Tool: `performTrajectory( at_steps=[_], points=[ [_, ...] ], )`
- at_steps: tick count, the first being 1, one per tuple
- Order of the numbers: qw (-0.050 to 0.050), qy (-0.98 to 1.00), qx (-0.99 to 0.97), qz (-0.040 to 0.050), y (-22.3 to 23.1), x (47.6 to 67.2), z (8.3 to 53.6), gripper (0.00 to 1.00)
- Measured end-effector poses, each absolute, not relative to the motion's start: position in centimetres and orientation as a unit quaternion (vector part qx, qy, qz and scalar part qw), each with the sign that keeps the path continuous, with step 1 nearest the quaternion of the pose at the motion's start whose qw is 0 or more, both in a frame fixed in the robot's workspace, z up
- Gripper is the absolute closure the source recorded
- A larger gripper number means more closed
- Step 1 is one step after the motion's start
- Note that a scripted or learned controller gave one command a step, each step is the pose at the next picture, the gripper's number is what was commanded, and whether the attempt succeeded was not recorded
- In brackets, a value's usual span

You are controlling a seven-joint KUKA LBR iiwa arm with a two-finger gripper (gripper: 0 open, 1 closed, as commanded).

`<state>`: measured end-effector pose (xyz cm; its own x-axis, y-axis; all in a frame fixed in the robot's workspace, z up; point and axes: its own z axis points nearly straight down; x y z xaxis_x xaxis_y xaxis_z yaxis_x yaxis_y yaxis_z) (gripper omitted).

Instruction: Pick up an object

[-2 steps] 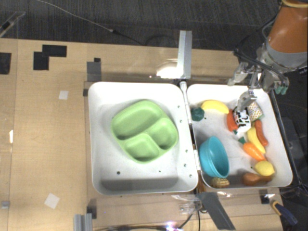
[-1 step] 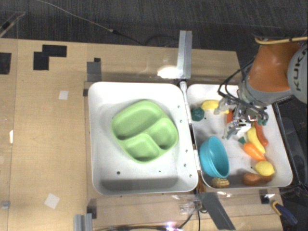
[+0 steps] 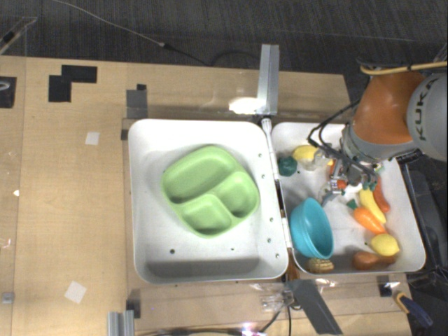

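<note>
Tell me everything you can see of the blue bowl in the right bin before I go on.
The blue bowl is a glossy turquoise bowl, plastic by its look, tipped on its side with the opening facing the camera view's left. It lies against the left wall of the right bin, near the front. A small brown item sits just below it, seemingly touching its rim. The gripper is above and to its right, apart from it.

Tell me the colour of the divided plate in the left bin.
Light green; the divided plate shows plainly in the camera view.
</note>
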<state>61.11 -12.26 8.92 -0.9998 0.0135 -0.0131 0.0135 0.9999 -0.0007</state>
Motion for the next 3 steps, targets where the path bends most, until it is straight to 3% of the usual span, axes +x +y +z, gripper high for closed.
performTrajectory(
  at_steps=[1, 2, 3],
  points=[
    [0.016, 1.0, 0.003, -0.0014, -12.1, 61.6, 10.5, 1.0],
    [0.006, 0.986, -0.169, -0.0017, -15.1, 62.8, 16.2, 1.0],
    [0.006, 0.986, -0.169, -0.0011, -15.1, 62.8, 16.1, 0.0]
  ],
)
